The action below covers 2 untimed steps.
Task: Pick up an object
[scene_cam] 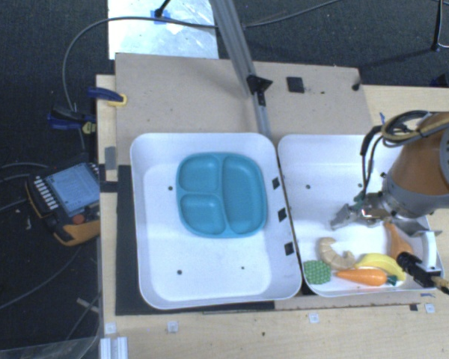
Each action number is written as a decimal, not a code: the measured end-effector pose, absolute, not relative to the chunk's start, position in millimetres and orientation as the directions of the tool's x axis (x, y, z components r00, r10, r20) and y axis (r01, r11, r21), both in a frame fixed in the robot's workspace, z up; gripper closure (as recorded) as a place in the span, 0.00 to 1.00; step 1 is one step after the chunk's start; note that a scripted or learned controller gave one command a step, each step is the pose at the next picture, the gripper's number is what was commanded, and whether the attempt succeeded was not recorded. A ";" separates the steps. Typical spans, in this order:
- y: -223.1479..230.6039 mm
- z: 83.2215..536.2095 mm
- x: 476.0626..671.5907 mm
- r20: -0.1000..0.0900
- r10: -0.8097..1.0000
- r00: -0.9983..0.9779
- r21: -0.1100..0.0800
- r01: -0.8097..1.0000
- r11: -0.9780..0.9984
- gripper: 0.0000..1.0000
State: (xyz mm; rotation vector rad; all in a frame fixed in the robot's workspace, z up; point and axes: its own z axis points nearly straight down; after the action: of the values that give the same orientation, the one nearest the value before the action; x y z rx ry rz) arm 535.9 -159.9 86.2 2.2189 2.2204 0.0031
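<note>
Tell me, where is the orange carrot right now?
The carrot lies in the right bin, along its near edge, just below the yellow banana and right of a small green piece.

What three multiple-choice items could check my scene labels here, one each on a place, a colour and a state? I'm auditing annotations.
1. Where does the carrot lie?
A. right bin, near edge
B. on the plate
C. off the bench

2. What colour is the divided plate?
A. red
B. blue
C. black

3. How does the gripper stand relative to the items?
A. clamping the carrot
B. resting on the plate
C. apart from them, over bare bin floor

Key: 1 A, it lies along the bin's front wall; 2 B, plainly blue; 3 C, white floor separates it from the pile.
</note>
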 end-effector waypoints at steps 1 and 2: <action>-160.2 99.4 538.6 -0.002 1.000 -0.002 0.012 1.000 0.002 1.00; -164.5 158.5 533.4 -0.001 1.000 -0.004 0.002 1.000 0.004 1.00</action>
State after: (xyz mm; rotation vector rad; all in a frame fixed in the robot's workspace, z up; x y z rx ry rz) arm 533.4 -164.5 158.5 2.2154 2.2247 0.0016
